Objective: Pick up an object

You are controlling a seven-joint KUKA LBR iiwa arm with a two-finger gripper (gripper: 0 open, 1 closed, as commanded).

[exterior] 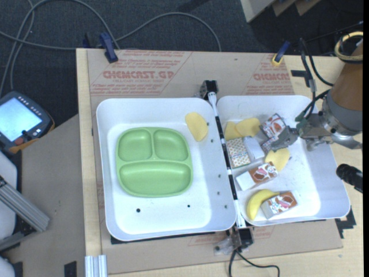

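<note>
Gripper (281,141) sits low among snacks in the right bin (323,209); I cannot tell its state. Next, it needs a firm grab.

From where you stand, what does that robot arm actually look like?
The arm is a thick, rounded grey tube with an orange band above the wrist. Black cables run along it. It ends in a small, dark metal gripper with two fingers.
</note>
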